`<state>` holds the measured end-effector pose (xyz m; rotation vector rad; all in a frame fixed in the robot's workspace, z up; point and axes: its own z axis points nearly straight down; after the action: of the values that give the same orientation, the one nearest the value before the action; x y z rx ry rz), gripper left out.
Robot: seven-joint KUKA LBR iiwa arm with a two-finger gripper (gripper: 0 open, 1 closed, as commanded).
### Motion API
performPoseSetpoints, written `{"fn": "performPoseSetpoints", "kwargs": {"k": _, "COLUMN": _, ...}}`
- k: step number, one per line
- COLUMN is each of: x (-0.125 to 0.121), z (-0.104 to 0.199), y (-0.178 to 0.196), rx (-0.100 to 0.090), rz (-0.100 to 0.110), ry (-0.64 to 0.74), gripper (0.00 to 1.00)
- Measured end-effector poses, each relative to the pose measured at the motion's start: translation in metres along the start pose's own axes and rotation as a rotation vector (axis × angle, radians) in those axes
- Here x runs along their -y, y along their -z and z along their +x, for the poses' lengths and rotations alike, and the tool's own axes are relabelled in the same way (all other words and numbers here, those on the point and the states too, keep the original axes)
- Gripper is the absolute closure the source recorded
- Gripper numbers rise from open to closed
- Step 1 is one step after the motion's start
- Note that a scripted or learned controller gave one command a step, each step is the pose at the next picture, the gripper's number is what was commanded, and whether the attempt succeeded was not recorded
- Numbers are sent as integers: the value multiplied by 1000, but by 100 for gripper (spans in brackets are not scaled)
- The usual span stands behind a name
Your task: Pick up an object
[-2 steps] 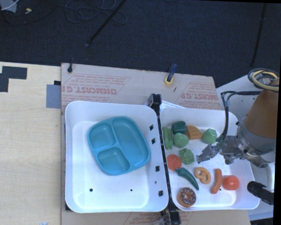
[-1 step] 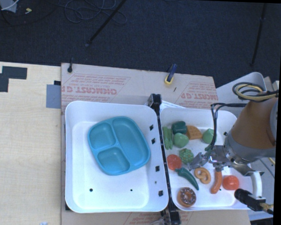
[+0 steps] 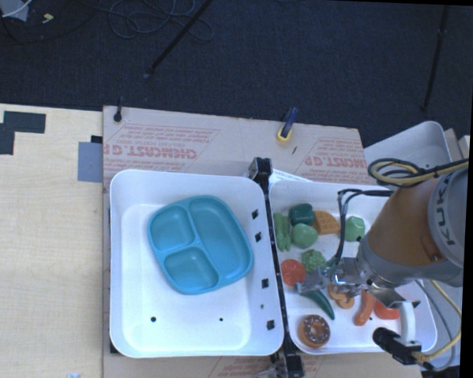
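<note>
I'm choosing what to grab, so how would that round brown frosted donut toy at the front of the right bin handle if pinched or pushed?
The round brown donut toy lies flat, so it probably slides rather than rolls. It looks like moulded toy food, likely stiff and light. It sits close to the right white bin's front wall, so a push could wedge it there.

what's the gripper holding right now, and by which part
It cannot be told. The gripper is low in the right bin among the toy food, by a small pretzel-like piece, but nothing shows clearly between its fingers.
</note>
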<state>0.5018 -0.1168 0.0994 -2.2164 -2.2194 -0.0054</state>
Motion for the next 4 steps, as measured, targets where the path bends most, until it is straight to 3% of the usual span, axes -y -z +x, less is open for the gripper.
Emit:
{"fn": "performPoseSetpoints", "kwargs": {"k": 1, "x": -4, "z": 2, "y": -6, "rx": -4, "rz": -4, "ry": -2, "gripper": 0}}
{"fn": "performPoseSetpoints", "kwargs": {"k": 2, "x": -7, "z": 1, "y": 7, "rx": 0, "rz": -17, "ry": -7, "gripper": 100}}
{"fn": "performPoseSetpoints", "kwargs": {"k": 3, "x": -7, "z": -4, "y": 50, "rx": 6, "rz": -1, "ry": -1, "gripper": 100}}
{"fn": "performPoseSetpoints", "kwargs": {"k": 4, "x": -10, "z": -15, "y": 100, "rx": 7, "rz": -3, "ry": -1, "gripper": 100}}
